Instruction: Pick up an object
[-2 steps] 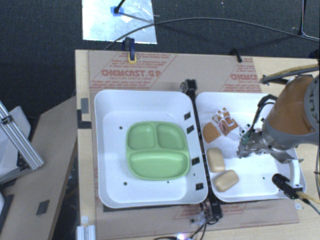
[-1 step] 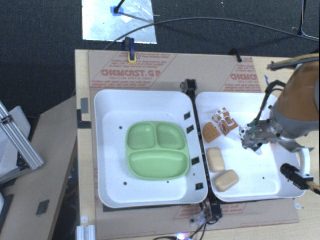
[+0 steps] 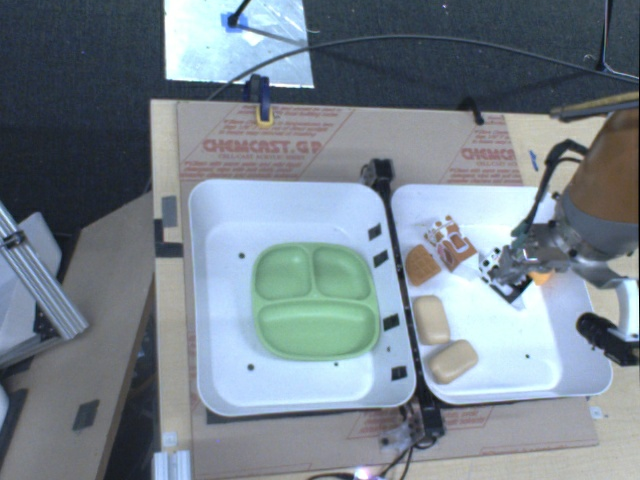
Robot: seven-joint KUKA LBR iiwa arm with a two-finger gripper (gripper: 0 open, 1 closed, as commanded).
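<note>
Leftmost, a pale green three-compartment plastic plate (image 3: 316, 300) lies in the left white bin (image 3: 215, 268) on the tabletop. Across the divider, the right white bin (image 3: 560, 368) holds a round tan cookie (image 3: 422, 264), a small brown-and-white house-shaped toy (image 3: 449, 243) and two beige soap-like blocks (image 3: 431, 319) (image 3: 452, 360). Farther right, my end effector (image 3: 507, 271) sits low over that bin's floor beside a small orange piece (image 3: 541, 277); I cannot tell whether it grips anything.

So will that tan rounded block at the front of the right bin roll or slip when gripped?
The tan rounded block lies flat on a broad face, so rolling seems unlikely. Its smooth, curved edges may let it slide away across the white right bin.
</note>
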